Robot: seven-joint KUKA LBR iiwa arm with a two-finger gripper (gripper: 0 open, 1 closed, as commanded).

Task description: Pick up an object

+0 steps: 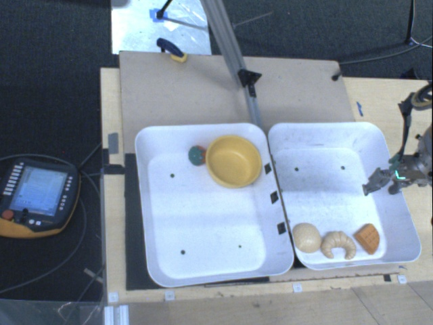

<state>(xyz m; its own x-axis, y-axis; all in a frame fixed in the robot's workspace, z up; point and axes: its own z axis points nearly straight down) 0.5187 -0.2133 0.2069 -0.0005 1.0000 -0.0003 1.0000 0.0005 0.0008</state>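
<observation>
Objs: 1 bowl [233, 160], 1 ball [197, 155], 3 pastries [337, 241].

Left bin: a yellow bowl [234, 161] sits upright near the far right corner; a small green-and-red ball [197, 156] lies touching its left side. Right bin, near edge, in a row: a beige round roll [306, 237], a pale croissant [339, 244], an orange waffle piece [368, 238].

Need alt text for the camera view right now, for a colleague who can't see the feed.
The gripper hovers at the right bin's right edge, holding nothing. Along that bin's front lie a round bun, a croissant and a waffle piece; the left bin holds a yellow bowl beside a small ball.
</observation>
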